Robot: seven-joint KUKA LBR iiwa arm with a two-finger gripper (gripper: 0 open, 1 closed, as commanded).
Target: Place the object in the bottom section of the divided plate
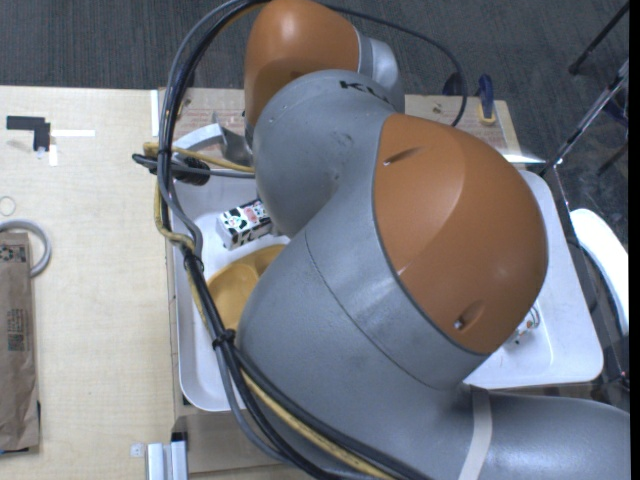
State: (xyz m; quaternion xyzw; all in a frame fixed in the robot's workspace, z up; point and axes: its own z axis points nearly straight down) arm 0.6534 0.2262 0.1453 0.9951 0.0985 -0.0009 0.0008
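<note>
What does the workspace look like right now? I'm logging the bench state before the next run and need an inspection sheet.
Surface: pale wooden bench; white bin largely covered by the arm.
Job's things: small black-and-white patterned carton lies in the bin; a tan rounded piece, possibly the plate, sits below it, sections hidden.
Clutter: brown paper bag and a grey ring at the bench's left edge.
Claw: hidden under the arm, state cannot be told.
Cables: black cable bundle loops along the arm's left side.
Surroundings: dark carpet beyond the bench.
</note>
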